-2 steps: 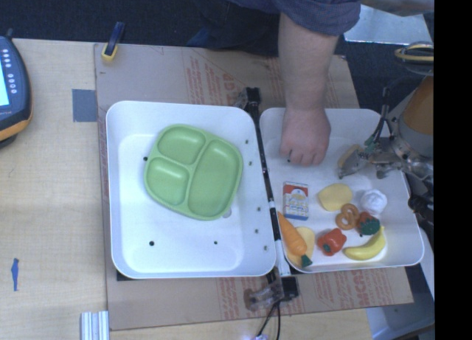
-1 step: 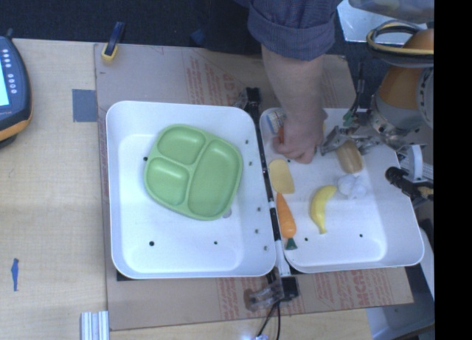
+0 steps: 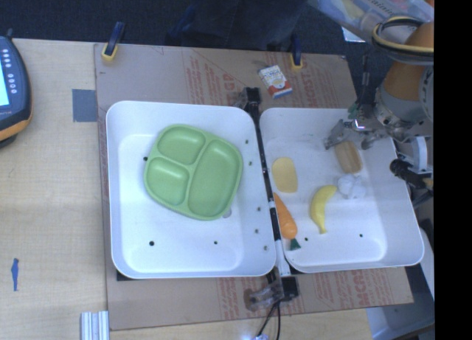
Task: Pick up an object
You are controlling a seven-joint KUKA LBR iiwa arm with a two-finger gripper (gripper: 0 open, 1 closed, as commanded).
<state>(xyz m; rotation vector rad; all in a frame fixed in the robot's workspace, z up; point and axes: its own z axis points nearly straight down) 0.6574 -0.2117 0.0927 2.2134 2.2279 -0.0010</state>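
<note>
At the far left edge of the frame, a dark handheld control unit [image 3: 11,84] with an orange rim lies on the wooden counter [image 3: 51,206], and a grey square of tape [image 3: 84,105] sits just right of it. A brown cardboard sheet [image 3: 184,73] lies under both bins.

The left bin [image 3: 125,250] is shallow and white, and a green divided plate [image 3: 194,172] with three compartments rests in its upper middle part.

Along the seam between the two bins, an orange carrot [image 3: 285,218] with a green tip lies at a slant on the left rim of the right bin [image 3: 398,246]. Just above it, inside that bin, is a pale yellow rounded piece [image 3: 285,174]. To the right, near the bin's centre, a yellow banana [image 3: 321,207] lies curved, and a small whitish clear object [image 3: 351,186] sits just beside its upper end. Above that lies a tan, loaf-shaped block [image 3: 348,158].

Above the bins, a small red, white and blue packet [image 3: 273,80] rests on the cardboard.

At the upper right of the right bin, the end effector [image 3: 359,133] hangs just above the tan block, its fingers spread apart with nothing between them. The grey arm with its orange band [image 3: 404,73] rises toward the frame's upper right corner.
</note>
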